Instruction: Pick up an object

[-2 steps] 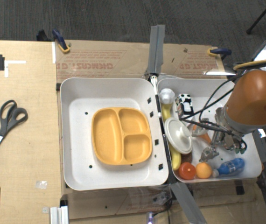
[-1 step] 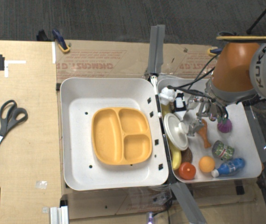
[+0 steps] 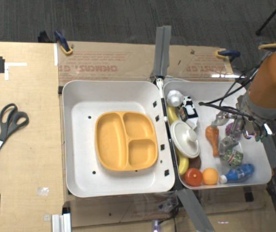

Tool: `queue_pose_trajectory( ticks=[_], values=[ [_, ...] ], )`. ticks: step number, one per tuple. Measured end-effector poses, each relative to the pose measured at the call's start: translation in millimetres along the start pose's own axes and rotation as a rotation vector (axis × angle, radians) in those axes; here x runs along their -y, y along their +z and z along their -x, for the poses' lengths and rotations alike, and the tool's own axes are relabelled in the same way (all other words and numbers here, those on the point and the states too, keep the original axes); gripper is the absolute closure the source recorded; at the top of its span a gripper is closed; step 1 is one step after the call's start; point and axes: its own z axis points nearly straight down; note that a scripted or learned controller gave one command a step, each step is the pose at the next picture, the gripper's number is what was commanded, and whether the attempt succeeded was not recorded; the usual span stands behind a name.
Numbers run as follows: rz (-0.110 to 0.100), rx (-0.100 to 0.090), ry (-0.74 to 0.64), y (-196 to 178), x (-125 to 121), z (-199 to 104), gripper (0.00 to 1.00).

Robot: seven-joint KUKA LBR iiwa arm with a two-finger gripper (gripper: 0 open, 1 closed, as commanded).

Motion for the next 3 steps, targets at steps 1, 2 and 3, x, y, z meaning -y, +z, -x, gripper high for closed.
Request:
queue_pose_trajectory(
  ticks=[1, 2, 3],
  values=[
    [-0.002, 0.016, 0.224, 30.3, -16.6, -46.5, 0.00],
    [0.000, 0.001, 0.322, 33.6, -28.5, 8.2, 0.00],
    [0.004, -0.001, 0.135, 33.2, 47.7, -19.9, 0.00]
  ],
)
